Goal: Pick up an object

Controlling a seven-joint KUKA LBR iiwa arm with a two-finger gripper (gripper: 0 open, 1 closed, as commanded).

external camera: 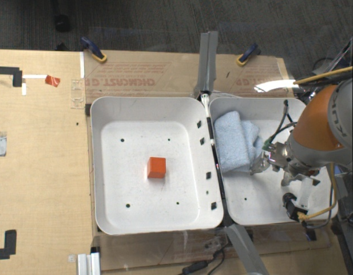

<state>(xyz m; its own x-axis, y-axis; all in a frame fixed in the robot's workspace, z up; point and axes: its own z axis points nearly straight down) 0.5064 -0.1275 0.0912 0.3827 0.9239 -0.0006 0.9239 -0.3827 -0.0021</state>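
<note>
In the right bin point(245, 211), fingers point(260, 164) touching pale blue cloth point(233, 142)

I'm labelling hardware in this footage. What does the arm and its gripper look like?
The arm is a rounded grey body with a broad orange band above the wrist. Dark and green cables loop along its left side toward the gripper, a small metallic grey assembly. Below the wrist hangs a black fitting with a yellowish cable.

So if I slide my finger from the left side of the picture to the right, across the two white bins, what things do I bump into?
Left bin → orange block → right bin → light blue folded cloth → gripper → the robot arm.
</note>
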